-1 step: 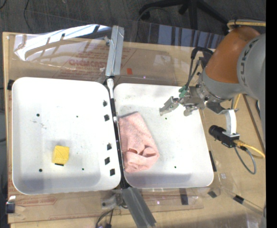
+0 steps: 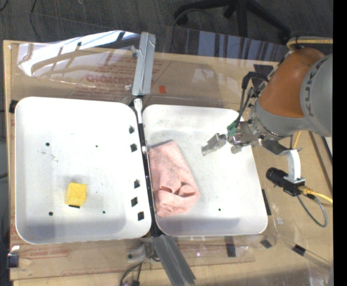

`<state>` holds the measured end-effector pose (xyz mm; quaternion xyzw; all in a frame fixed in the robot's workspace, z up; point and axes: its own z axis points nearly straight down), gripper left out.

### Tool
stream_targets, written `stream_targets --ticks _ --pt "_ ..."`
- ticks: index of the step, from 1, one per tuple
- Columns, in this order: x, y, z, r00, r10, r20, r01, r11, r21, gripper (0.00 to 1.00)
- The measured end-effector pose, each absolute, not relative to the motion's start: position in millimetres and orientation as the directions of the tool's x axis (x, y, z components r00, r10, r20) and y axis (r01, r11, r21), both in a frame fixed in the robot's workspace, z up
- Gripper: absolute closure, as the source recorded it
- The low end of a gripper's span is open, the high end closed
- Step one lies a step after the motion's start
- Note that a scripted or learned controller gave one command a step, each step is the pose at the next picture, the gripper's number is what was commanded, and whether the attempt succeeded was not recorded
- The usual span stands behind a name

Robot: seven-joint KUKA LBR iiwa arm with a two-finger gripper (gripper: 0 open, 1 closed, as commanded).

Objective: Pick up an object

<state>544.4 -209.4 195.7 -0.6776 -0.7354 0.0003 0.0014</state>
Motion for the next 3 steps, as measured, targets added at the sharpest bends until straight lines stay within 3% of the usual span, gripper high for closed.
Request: stream_targets --ticks 1,2,3 --pt "553.4 -164 92 -0.203 0.979 0.001 0.979 0.203 -0.001 0.00" --pt "553.9 -165 102 -0.208 0.978 0.000 0.978 0.208 -0.002 1.00" --pt "531.7 -168 92 -0.030 1.000 0.002 1.000 0.030 -0.003 1.00"
